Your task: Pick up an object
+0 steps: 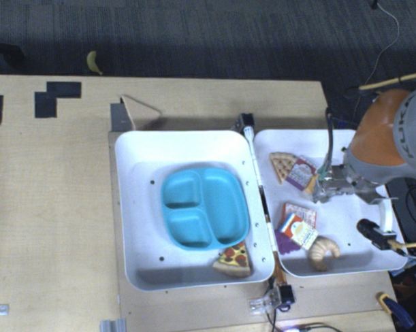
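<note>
Brown croissant [323, 252] comes first, at the near edge of the right bin [346, 218]. Level with it, a pizza slice [233, 258] lies in the near corner of the left bin [137, 198]. Just behind the croissant is a purple scrap [286, 243], and a red and yellow packet [298, 225] partly covers it. Further back in the left bin a blue plate [202, 206] with three sections takes up the middle. Across from it the gripper [324, 189] hangs low over the right bin, at the end of the grey and orange arm [384, 139]. Just beside the gripper, on its left, is a small packet [300, 174], which overlaps a waffle wedge [281, 165] at the far end.

As I judge it, the pick is not yet done. Everything lies flat on a bin floor and nothing can be seen in the gripper. Whether the gripper is wide or narrow cannot be told from above. The small packet looks the likeliest target, being nearest. Closing on it and lifting are left to do.

Counted: two bins, one plate, one pizza slice, one croissant, one purple scrap, two packets and one waffle wedge. That makes five loose things on the right and two on the left.
</note>
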Robot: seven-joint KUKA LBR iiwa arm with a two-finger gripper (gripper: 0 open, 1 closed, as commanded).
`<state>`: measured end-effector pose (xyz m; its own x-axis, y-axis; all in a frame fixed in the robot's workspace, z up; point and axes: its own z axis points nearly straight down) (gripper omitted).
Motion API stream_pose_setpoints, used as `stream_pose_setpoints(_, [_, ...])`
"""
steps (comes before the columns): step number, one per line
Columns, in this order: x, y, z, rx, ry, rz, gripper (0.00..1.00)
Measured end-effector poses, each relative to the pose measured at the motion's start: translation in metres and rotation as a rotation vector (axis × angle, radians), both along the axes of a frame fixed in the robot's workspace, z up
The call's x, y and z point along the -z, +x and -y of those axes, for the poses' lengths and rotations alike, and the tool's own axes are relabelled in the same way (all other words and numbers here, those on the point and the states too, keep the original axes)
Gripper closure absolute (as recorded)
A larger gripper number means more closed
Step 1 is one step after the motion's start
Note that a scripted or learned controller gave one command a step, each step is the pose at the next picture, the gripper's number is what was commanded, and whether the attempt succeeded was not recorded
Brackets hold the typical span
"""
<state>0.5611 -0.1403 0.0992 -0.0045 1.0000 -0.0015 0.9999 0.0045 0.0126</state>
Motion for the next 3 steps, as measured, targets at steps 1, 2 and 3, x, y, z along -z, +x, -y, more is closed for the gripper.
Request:
stream_pose_setpoints(1, [0.0, 0.0, 0.0, 0.0, 0.0, -0.001, 0.0])
stream_pose_setpoints(2, [-0.011, 0.001, -0.001, -0.002, 0.0, 0.003, 1.0])
stream_pose_setpoints(3, [-0.011, 0.001, -0.001, -0.002, 0.001, 0.003, 0.0])
